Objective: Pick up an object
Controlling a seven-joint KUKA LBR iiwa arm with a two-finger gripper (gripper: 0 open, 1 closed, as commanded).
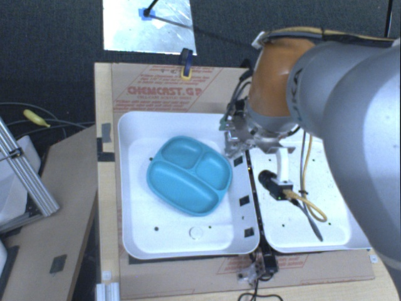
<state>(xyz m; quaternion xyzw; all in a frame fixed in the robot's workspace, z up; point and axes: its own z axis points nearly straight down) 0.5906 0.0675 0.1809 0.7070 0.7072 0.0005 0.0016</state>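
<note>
A blue divided plate [188, 174] lies flat in the middle of the left white bin [135, 231]. My gripper [234, 144] hangs low over that bin's right side, just beyond the plate's upper right corner and close to the wall between the two bins. The big grey arm with its orange band [276, 83] reaches in from the right and covers much of the right bin [332, 234]. I see nothing held at the gripper.
A small pale ring [196, 232] lies near the left bin's front wall. A thin dark stick-like thing [312, 223] lies in the right bin. Cardboard [163, 89] lies behind the bins, with a shiny sheet [147, 17] beyond it.
</note>
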